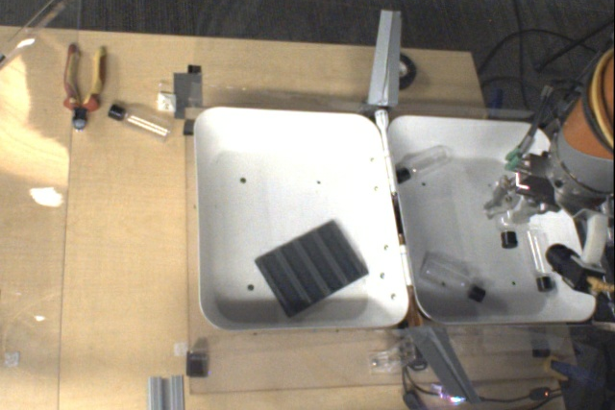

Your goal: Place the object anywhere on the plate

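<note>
My pincer (517,192) hung over the right-hand shallow white bin (461,125), well to the right of the dark grey ribbed rectangular plate (312,266) and a little farther back than it. I could not tell whether it was open or closed; the wrist hardware blurred together from above, and I saw nothing clearly gripped in it.

The plate lay tilted in the near part of the left-hand shallow white bin (288,115). The object I judged to be mine was a small clear plastic tube with a black cap (509,236), lying flat just beneath my pincer, far to the plate's right. Two more clear capped tubes (424,159) (450,273) lay between it and the plate, one farther back and one level with the plate.

The risks, as I judged them:
- The tube was nearly transparent against the white floor, so a descent could land beside it and come up with nothing.
- It was round and slick, so a squeeze off its middle could make it roll or squirt away.
- The carry had to clear the wall between the bins on the plate's right, and a loose hold could drop it there.
- On the plate's ribs it might roll off the edge.
</note>
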Available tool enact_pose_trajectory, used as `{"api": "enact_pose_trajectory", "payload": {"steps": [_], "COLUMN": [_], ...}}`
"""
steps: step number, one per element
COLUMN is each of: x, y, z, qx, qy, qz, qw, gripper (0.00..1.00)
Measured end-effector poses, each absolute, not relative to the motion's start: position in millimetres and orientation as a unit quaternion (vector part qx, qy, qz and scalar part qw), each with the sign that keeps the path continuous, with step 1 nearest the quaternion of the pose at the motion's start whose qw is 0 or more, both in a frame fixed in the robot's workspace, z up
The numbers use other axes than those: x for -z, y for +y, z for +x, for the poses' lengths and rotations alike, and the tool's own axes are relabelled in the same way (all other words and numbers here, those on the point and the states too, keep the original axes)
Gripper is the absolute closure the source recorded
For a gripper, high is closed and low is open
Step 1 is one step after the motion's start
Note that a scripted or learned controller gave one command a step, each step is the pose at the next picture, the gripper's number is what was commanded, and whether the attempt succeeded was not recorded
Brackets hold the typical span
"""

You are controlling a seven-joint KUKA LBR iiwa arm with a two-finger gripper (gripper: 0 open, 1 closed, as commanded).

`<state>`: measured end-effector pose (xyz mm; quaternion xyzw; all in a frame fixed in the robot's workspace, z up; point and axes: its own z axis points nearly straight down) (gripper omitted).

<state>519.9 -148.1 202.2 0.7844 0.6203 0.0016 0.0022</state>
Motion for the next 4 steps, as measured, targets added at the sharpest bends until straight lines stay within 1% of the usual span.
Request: {"api": "enact_pose_trajectory", "payload": {"steps": [1,2,3,4], "x": [-231,-192,-254,-155], "y": [-42,11,100,144], "z": [557.4,573.6,650.9,646.4], "qx": [-0.0016,-0.0013,-0.0013,0.0006], "qy": [0.648,0.806,0.634,0.665], "qz": [0.762,0.591,0.773,0.747], "qw": [0.001,0.001,0.001,0.0], "gripper": [1.0,1.0,1.0,1.0]}}
